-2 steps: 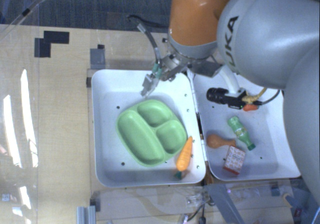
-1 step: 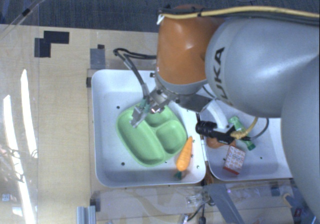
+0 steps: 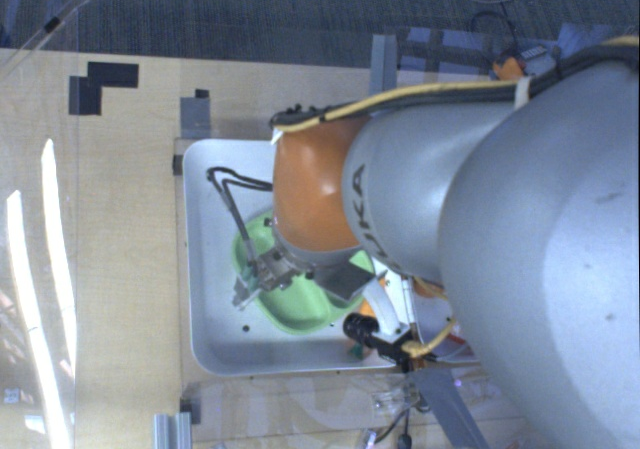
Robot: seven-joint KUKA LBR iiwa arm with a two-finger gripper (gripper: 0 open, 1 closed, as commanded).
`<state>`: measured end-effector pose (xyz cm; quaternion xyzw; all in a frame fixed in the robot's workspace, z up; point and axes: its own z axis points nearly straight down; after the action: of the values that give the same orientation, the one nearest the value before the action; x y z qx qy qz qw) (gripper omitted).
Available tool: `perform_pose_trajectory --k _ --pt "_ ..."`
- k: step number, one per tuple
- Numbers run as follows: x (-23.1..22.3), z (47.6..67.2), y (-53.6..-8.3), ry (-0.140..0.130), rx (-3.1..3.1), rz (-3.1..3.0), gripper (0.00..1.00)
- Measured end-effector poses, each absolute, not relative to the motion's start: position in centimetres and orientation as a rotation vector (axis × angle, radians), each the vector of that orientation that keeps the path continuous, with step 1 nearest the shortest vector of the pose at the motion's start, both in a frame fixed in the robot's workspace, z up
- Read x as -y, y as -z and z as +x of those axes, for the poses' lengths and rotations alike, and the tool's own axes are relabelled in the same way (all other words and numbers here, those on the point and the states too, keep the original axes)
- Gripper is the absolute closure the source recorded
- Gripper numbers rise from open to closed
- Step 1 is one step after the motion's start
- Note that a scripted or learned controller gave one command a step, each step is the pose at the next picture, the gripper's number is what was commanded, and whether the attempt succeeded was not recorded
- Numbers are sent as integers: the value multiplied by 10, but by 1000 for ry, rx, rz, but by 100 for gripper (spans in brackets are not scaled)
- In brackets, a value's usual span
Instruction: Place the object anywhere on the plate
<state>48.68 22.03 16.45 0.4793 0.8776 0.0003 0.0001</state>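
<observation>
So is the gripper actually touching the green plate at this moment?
Cannot tell. In the camera view the gripper overlaps the left edge of the green plate in the white bin, but the slanted angle shows neither contact nor gap.

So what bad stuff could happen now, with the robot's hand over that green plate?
The gripper sits low at the green plate, so it might bump or shove the plate. The arm hides most of the plate, so the drop could miss unseen. The black cable loops near the gripper and might snag.
</observation>
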Motion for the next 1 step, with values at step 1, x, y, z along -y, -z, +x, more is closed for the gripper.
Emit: perform_pose_trajectory --k 1 --pt "-201 519 -332 -9 -2325 2106 0"
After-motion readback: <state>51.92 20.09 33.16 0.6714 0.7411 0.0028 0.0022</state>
